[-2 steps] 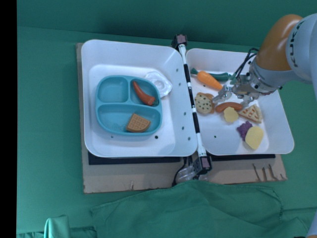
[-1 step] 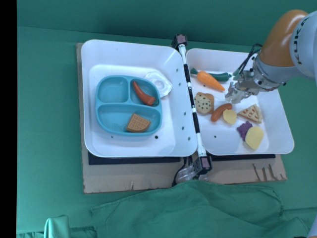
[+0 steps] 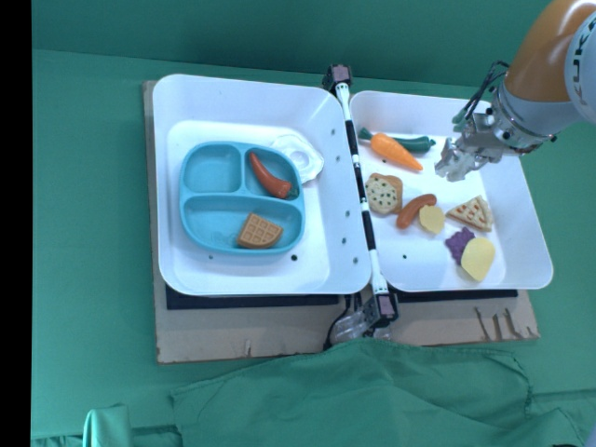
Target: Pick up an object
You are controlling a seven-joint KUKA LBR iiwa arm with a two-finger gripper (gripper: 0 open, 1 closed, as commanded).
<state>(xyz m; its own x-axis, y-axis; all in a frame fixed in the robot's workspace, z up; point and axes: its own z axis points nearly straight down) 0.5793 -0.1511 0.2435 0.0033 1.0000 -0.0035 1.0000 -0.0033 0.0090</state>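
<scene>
The right bin (image 3: 521, 250) holds several toy foods: an orange carrot (image 3: 395, 151), a cookie (image 3: 383, 193), a sausage (image 3: 414, 209), a yellow chip (image 3: 431, 219), a pizza slice (image 3: 471, 213), purple grapes (image 3: 458, 242) and a yellow lemon piece (image 3: 478, 259). My gripper (image 3: 455, 165) hangs above the bin's upper right part, just right of the carrot and above the pizza slice. Nothing shows between its fingers.
The left bin (image 3: 186, 264) carries a blue divided plate (image 3: 200, 236) with a red chili (image 3: 270, 176) and a waffle (image 3: 259, 232), and a fried egg (image 3: 300, 155) beside it. A black-and-white divider rod (image 3: 358, 180) runs between the bins. Green cloth (image 3: 372, 399) lies in front.
</scene>
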